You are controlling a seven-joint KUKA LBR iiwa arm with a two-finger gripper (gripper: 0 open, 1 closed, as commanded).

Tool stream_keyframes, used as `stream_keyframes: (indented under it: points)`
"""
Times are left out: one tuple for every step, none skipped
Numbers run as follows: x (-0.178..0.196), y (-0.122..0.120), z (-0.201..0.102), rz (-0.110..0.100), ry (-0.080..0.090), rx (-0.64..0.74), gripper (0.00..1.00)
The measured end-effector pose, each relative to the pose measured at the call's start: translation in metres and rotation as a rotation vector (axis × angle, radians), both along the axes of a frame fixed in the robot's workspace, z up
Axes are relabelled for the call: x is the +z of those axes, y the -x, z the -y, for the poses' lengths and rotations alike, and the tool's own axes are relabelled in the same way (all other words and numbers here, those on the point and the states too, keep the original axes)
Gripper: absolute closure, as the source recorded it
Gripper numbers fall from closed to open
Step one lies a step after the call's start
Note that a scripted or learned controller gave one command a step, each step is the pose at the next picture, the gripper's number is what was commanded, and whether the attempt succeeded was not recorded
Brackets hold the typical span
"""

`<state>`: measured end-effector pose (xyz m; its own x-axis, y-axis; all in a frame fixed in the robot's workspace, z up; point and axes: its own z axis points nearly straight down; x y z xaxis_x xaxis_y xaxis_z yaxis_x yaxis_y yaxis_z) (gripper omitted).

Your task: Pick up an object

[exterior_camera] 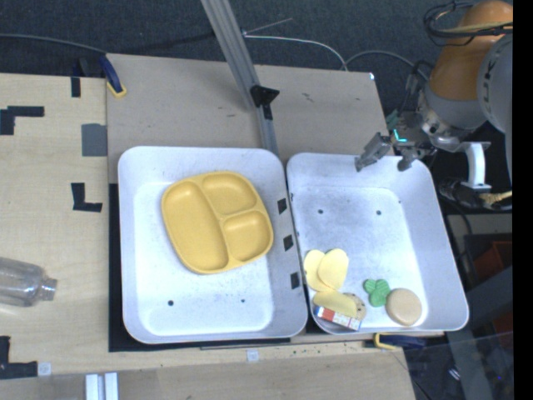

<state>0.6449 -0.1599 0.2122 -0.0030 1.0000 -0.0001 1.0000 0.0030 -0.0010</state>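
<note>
In the near corner of the right bin lie a tan round piece, a green piece, a small red-and-white pack and pale yellow pieces, clustered close together. The left bin holds a yellow divided plate, and a clear bottle lies on the counter to the left. Farther back, the gripper hovers over the right bin's far rim, fingers spread and grasping nothing

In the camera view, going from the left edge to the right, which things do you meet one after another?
Clear bottle → yellow divided plate → pale yellow pieces → green piece → tan round piece, with the tool higher up, above the right bin's far edge.
</note>
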Motion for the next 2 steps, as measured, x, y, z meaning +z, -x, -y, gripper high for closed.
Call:
stream_keyframes:
  points:
    - [0.010,0.000,0.000,0.000,0.001,0.002,1.00]
    - [-0.042,0.032,-0.043,-0.008,-0.001,0.000,1.00]
